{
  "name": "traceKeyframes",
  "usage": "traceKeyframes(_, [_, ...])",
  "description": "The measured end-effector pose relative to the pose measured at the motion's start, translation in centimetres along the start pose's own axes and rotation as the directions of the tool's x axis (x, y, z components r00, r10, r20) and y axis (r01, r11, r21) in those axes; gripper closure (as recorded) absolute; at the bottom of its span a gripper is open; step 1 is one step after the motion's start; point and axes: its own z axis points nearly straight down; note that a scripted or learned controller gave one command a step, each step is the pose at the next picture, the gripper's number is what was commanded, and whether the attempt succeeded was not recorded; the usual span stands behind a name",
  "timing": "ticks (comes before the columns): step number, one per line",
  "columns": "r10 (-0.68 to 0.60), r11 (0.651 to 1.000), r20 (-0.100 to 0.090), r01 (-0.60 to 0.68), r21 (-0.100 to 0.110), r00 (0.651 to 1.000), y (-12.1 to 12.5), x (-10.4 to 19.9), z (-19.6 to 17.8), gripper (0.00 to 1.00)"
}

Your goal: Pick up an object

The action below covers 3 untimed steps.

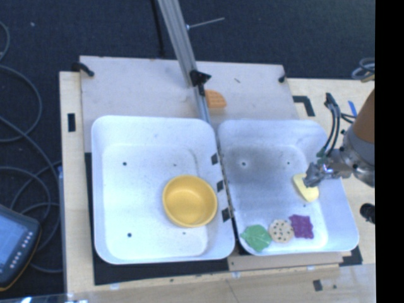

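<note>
Two bins: shallow white trays side by side on the worktop (265, 283), their inner rims touching along the middle.
Left bin (113, 144): holds a yellow bowl (189, 200), upright, near the bin's right wall and toward its near side.
Right bin (265, 137): holds four small things, all in its near-right part.
Pale yellow piece (307, 189): lies near the right wall of the right bin, directly under the tool tip and touching it or nearly so.
Green piece (255, 237): round and flat, at the near rim of the right bin.
Speckled cookie-like disc (281, 231): just right of the green piece.
Purple piece (302, 226): just right of the disc, ragged in outline.
Arm (363, 137): reaches in from the right, the orange band at the frame edge, cables looping above the wrist.
Tool (314, 177): low over the pale yellow piece; whether the fingers grip it cannot be told at this sharpness.
Orange thing (215, 100): on the board behind the bins, beside a slanted metal rail (180, 36).
</note>
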Motion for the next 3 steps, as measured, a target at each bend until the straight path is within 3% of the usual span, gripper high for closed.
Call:
traceKeyframes(1, [-0.001,1.000,0.000,0.001,0.001,1.000,0.2,-0.1,-3.8,1.00])
traceKeyframes(3, [-0.002,1.000,-0.002,0.002,0.006,1.000,2.1,10.1,-3.6,1.00])
